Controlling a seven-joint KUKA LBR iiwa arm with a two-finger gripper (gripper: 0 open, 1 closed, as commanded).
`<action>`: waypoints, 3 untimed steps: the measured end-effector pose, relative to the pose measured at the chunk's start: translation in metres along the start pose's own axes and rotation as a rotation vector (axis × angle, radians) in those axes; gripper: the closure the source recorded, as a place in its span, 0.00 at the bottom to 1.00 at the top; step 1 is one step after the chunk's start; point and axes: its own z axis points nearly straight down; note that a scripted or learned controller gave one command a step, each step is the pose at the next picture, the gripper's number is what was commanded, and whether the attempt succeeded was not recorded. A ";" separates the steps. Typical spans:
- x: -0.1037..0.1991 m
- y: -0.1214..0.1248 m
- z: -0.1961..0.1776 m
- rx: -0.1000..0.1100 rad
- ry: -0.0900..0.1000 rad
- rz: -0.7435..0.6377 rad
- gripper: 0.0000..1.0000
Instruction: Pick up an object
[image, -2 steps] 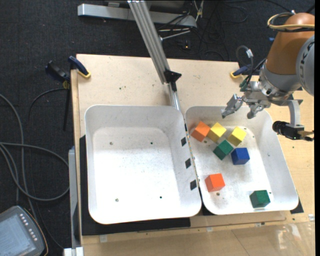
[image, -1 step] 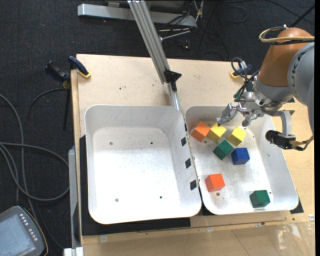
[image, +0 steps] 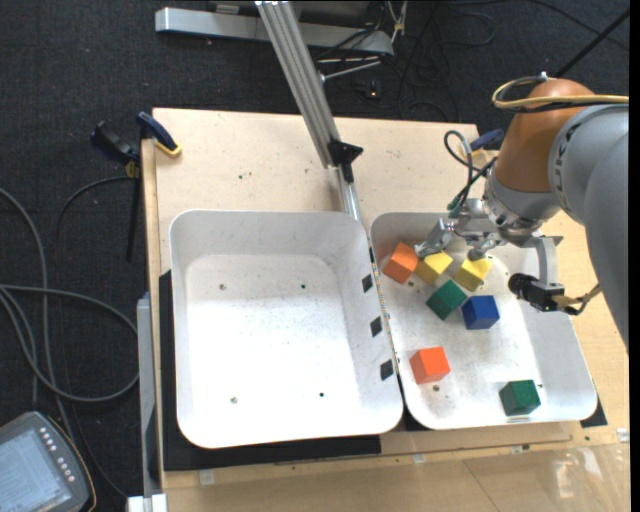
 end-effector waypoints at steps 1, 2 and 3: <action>0.000 0.001 -0.014 -0.005 0.000 0.001 1.00; 0.007 -0.002 -0.073 0.004 0.004 0.000 1.00; 0.007 -0.001 -0.081 0.007 0.004 0.001 1.00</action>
